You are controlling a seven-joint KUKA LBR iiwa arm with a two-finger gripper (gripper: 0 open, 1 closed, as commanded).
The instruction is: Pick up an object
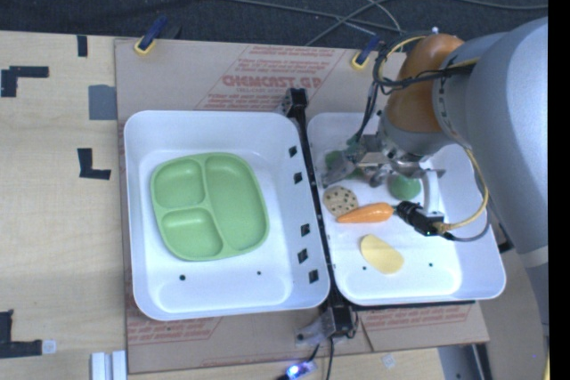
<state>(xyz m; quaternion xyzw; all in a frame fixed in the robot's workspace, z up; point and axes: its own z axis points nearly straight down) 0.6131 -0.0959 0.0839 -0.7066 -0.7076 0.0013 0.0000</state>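
Orange, smooth and tapered, the plastic toy carrot lies mid-floor in the right white bin, likely light, stiff and slippery, best pinched across its thick middle, while the claw hangs near the bin's far edge, its state impossible to tell.

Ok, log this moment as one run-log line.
gripper: low in right bin, grasp unclear | carrot, cookie, yellow piece: loose | left bin: green divided plate

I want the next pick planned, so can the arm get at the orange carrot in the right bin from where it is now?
Probably yes. The orange plastic carrot lies uncovered on the right white bin's floor, just below the hand, with only the round speckled cookie touching its left end.
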